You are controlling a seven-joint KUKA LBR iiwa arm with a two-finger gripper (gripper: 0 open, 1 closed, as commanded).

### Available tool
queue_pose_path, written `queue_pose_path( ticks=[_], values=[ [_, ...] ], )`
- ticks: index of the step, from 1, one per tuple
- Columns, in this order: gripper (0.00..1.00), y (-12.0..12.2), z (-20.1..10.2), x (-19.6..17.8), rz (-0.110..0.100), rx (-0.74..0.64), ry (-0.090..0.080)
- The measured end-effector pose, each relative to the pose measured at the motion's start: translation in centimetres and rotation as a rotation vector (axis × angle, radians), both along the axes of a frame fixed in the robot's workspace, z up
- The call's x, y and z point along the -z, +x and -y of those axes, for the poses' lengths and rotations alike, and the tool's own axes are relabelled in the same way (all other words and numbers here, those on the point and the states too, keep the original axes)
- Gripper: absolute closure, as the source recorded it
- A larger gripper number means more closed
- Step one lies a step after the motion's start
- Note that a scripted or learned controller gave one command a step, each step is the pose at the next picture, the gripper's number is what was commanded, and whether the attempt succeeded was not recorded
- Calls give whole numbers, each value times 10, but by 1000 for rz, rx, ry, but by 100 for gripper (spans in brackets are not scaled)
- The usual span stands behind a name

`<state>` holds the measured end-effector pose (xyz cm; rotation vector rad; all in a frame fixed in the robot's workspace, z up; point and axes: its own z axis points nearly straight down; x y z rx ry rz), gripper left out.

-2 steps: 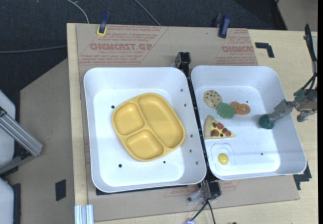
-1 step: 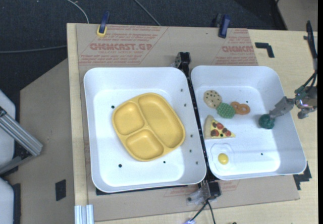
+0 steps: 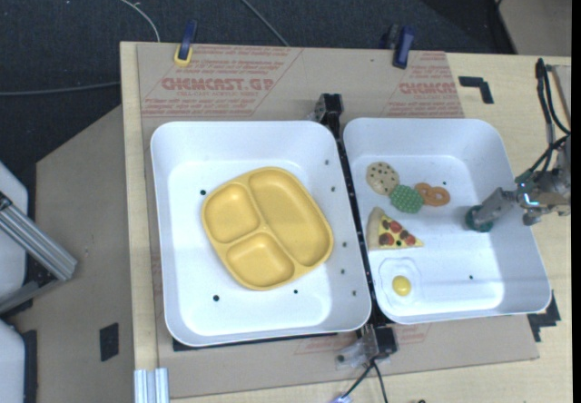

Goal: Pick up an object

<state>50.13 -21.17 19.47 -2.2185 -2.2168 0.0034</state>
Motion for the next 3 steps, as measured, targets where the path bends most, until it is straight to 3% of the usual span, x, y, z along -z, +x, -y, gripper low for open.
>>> queue_pose_path(
  ticks=[2, 3],
  values=[
    [0, 8, -10, 91, 2, -1, 0],
    [100, 9, -9, 79, 6, -1, -3]
  ],
)
